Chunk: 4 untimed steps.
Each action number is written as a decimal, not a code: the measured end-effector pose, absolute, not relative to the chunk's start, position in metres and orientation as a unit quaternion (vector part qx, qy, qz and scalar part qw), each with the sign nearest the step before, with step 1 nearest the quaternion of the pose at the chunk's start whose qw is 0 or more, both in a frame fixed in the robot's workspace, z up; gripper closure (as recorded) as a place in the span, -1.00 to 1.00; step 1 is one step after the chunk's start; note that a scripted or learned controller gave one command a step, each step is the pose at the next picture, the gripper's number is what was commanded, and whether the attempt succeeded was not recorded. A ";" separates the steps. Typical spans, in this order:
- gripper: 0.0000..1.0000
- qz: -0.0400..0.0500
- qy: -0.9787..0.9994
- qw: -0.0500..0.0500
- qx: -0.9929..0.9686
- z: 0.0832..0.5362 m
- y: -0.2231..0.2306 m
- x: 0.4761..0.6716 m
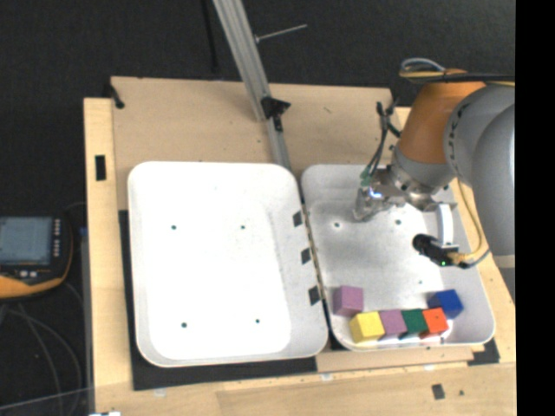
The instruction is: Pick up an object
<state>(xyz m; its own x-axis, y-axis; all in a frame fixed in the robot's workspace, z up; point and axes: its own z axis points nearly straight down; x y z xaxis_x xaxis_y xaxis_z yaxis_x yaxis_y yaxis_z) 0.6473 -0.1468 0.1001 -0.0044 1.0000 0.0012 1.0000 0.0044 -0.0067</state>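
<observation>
- Over the right bin's (486, 323) far end, my fingers (368, 204) hang; whether they're wide or narrow, I cannot tell.
- 6 blocks (395, 321) crowd the near wall, so I judge a descent could jam between neighbours.

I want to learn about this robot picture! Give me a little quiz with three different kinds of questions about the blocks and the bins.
1. True or false: all the small coloured blocks lie in the right shallow white bin.
2. Which block sits farthest left in that bin? A. purple cube B. blue cube C. orange cube
3. Fill in: the yellow cube lies right beside a second ______ cube.

Key: 1 true; 2 A; 3 purple.
</observation>
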 end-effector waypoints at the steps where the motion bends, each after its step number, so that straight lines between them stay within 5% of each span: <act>1: 1.00 -0.002 -0.707 -0.003 -0.707 0.207 -0.122 0.582; 3: 1.00 -0.001 -0.710 0.001 -0.704 0.196 0.037 0.585; 4: 1.00 -0.001 -0.710 0.001 -0.704 0.197 0.099 0.571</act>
